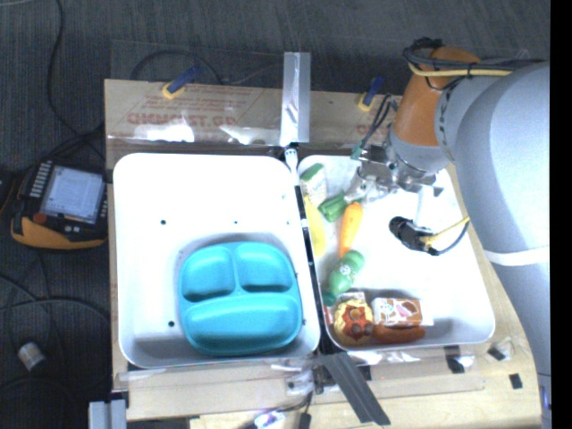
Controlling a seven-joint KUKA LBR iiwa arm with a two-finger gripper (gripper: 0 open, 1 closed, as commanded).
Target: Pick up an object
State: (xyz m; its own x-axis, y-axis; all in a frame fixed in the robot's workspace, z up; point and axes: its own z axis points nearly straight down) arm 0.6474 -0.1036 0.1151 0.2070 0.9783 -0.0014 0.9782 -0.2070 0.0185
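nothing is picked up yet. near the right bin's point(465, 329) front edge lie snack packets point(375, 318), untouched. behind them a green toy point(343, 271), then the carrot point(350, 226), the likeliest target, toward the bin's back left. the gripper point(380, 175) hovers just past its far tip; its grip cannot be told. closing in and lifting remain.

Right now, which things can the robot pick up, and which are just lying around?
For the job: pincer, carrot, green bottle, snack packet.
Just lying around: blue divided tray, handheld screen, blue clamps.
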